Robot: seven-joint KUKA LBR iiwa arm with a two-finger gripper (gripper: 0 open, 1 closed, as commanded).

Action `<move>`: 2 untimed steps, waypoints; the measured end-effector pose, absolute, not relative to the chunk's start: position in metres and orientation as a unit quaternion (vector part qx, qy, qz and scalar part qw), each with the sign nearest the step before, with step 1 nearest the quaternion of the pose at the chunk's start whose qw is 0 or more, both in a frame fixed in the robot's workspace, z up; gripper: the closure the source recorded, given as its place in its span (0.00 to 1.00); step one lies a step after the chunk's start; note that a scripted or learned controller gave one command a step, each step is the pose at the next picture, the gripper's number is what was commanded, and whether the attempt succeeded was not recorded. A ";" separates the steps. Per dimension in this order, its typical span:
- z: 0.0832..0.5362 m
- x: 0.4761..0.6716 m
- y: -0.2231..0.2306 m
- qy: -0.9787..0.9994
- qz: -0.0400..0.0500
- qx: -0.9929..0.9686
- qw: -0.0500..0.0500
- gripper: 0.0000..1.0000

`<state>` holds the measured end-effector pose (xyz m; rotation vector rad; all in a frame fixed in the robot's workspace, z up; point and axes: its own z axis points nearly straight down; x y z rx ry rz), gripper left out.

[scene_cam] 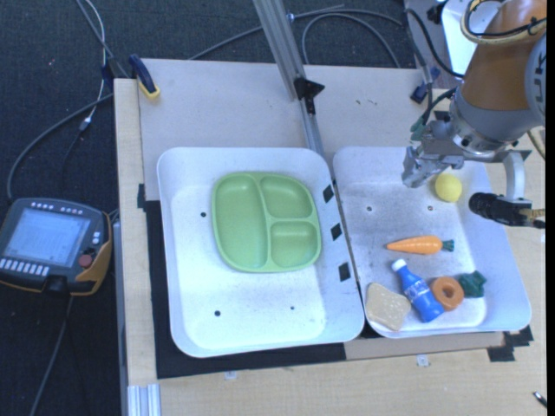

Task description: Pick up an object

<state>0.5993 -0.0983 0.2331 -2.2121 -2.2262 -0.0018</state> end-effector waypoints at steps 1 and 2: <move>0.227 0.590 -0.035 -0.710 -0.001 -0.705 0.002 1.00; 0.217 0.580 0.020 -0.709 0.000 -0.705 0.002 1.00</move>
